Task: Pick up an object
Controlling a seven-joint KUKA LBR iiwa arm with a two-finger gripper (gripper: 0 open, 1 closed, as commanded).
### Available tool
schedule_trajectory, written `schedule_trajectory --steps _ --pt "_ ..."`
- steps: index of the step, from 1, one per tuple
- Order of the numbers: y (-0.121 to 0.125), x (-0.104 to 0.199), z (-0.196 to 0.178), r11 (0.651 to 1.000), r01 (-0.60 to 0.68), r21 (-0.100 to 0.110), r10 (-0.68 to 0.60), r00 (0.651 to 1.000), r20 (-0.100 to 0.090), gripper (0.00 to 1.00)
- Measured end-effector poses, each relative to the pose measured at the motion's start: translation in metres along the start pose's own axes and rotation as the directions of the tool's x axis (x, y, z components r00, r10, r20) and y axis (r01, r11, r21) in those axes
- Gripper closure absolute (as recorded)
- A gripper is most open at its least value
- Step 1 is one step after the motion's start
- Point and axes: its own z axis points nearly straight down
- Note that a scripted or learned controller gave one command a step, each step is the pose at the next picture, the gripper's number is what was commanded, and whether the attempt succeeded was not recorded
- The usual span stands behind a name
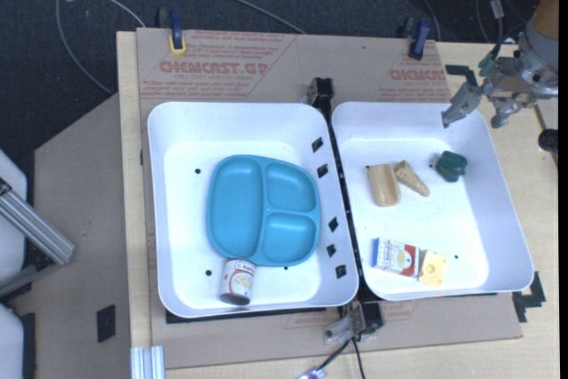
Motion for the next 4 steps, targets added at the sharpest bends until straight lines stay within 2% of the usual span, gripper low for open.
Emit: schedule_trajectory --steps 1,4 --pt "0.002 0.001 -0.008 1.0 0.003 -0.014 -0.003 1.0 0.003 0.0" --pt "0.016 0.011 0.125 1.0 0.005 -0.011 -0.005 1.0 0.003 0.0"
